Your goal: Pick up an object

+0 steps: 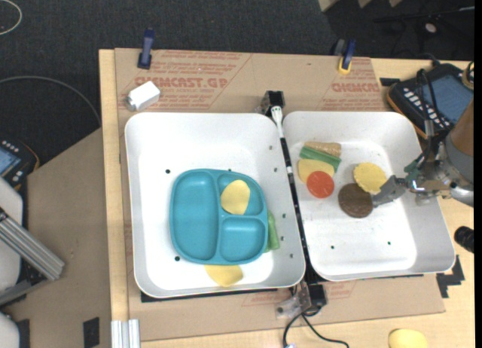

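The right bin holds several toy food pieces. A brown disc lies near the middle, a red disc to its left, and a yellow round piece to its upper right. A tan, green and yellow stack lies at the back left. My gripper reaches in low from the right, its tip just right of the brown disc and just below the yellow round piece. Nothing shows in its grasp.
The left bin bears a teal divided plate with a yellow piece in one compartment. Another yellow piece lies in front of the plate, a green piece at its right edge. A ridge divides the bins.
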Tool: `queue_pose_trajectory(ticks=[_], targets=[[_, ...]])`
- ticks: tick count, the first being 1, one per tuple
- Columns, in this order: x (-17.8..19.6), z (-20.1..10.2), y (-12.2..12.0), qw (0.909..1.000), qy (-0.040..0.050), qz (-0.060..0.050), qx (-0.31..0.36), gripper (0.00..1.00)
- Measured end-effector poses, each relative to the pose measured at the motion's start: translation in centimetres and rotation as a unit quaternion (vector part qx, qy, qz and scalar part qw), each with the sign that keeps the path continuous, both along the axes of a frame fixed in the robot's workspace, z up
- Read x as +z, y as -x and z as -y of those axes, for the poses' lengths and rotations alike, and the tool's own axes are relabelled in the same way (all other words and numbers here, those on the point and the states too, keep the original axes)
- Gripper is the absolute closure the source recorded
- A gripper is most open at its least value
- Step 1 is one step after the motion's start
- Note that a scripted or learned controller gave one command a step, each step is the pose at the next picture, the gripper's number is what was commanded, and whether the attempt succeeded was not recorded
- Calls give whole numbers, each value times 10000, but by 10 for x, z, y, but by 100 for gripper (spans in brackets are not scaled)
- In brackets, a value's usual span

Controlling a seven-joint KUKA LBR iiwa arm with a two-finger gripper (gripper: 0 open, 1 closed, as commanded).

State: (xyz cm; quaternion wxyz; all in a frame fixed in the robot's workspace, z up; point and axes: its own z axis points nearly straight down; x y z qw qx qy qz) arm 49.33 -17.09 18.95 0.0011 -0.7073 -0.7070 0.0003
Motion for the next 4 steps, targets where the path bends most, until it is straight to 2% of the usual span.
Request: queue_pose_trajectory(ticks=[1,2,3,4], targets=[[17,-114,14,10000,-9,-7,49,0],[27,-108,13,10000,1,10,4,100],[105,-162,13,10000,-2,59,40,100],[98,-230,14,10000,-5,11,42,100]])
